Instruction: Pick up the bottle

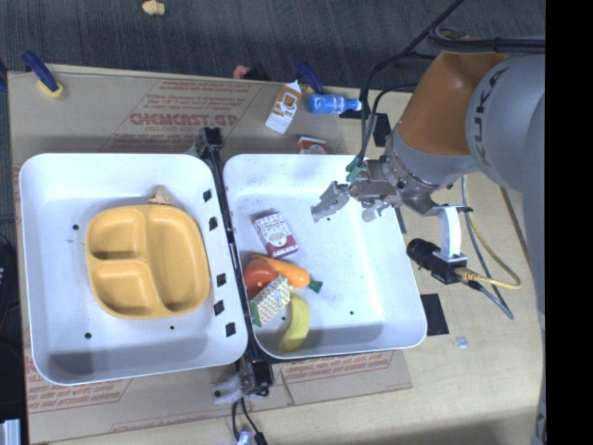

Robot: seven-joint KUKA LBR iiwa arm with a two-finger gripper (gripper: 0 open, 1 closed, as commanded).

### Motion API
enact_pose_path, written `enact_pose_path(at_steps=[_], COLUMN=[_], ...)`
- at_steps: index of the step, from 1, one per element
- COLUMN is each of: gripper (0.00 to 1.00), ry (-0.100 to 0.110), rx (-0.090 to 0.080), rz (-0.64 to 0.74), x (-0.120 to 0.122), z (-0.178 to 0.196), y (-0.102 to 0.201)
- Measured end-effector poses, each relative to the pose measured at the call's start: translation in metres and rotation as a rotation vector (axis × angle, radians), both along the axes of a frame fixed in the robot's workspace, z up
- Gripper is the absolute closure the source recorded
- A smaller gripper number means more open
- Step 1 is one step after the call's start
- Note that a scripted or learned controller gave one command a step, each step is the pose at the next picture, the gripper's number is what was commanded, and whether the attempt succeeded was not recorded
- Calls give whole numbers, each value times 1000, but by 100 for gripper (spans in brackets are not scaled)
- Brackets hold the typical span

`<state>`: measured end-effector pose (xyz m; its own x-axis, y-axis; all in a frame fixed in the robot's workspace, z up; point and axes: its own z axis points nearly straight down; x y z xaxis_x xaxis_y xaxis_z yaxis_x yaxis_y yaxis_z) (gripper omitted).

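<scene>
A small blue bottle (pixel 331 105) with a pale cap lies on its side on the cardboard behind the right bin (pixel 389 313), outside its far rim. My gripper (pixel 349 205) hangs over the far right part of that bin, in front of the bottle and apart from it. Its two grey fingers (pixel 326 203) are spread, so it is open, and nothing sits between them. The grey arm with its orange band (pixel 445 100) comes in from the right.
In the right bin lie a red box (pixel 275 233), a carrot (pixel 283 272), a banana (pixel 296 321) and a patterned packet (pixel 271 299). The left bin (pixel 56 341) holds a yellow divided plate (pixel 148 260). A small carton (pixel 284 108) lies by the bottle.
</scene>
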<state>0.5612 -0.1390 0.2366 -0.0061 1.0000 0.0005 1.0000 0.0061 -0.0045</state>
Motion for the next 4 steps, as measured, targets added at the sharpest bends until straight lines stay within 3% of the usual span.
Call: enact_pose_path(at_steps=[1,2,3,4], gripper=[100,100,100,100], ry=[2,0,0,-3], rx=[0,0,2,0], rz=[5,32,170,264], x=[0,-42,-85,-85], z=[10,-55,-24,-12], y=[0,-59,-7,-69])
